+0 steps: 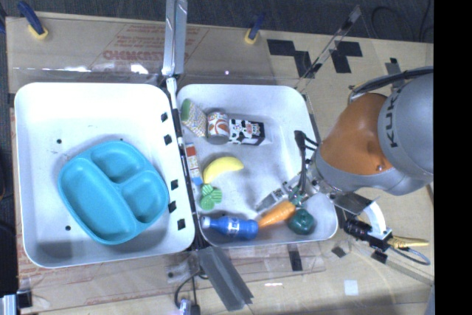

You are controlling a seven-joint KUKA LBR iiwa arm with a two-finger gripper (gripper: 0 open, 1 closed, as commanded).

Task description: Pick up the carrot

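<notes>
Arm (pixel 369 147): reaching in from the right, orange band above the right bin's right wall, wrist slanted down toward the bin's lower right corner.
Gripper (pixel 284 195): low inside the right bin, metal fingers pointing left; spread or clenched, cannot tell.
Carrot (pixel 277 214): lying flat on the floor of the right bin near its front wall, orange body aslant, just below and beside the gripper tip; touching or merely close, cannot tell; not seen between the fingers.
Dark green piece (pixel 301 221): just right of the carrot, at its thick end.
Blue bottle (pixel 230 227): lying along the front wall, left of the carrot.
Banana (pixel 222 167): mid-bin, well apart from the gripper.
Milk carton (pixel 245 130): lying near the back of the right bin.
Left bin (pixel 37 122): holding a blue divided plate (pixel 112 189).
</notes>
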